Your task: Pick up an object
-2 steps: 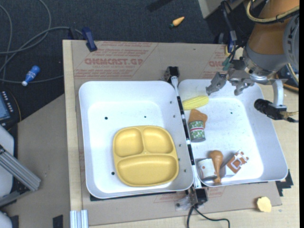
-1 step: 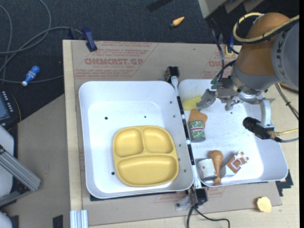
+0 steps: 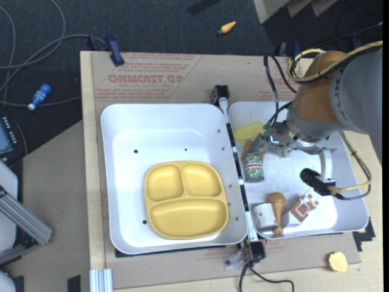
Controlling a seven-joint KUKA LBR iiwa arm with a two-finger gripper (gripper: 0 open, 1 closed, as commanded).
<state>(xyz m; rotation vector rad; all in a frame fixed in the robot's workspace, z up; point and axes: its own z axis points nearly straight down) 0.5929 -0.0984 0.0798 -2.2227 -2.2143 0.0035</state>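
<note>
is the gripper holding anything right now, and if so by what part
Cannot be told. The gripper sits low over the small can in the right bin, but the wrist hides any contact.

A small green-labelled can stands right of centre in the frame, beside a yellow banana-like piece, with a brown drumstick toy lower down.

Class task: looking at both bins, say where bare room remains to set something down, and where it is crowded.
Left bin: bare floor behind and left of the yellow plate. Right bin: crowded near the divider by the can, cup and wooden peg; a small bare patch lies mid-floor.
</note>
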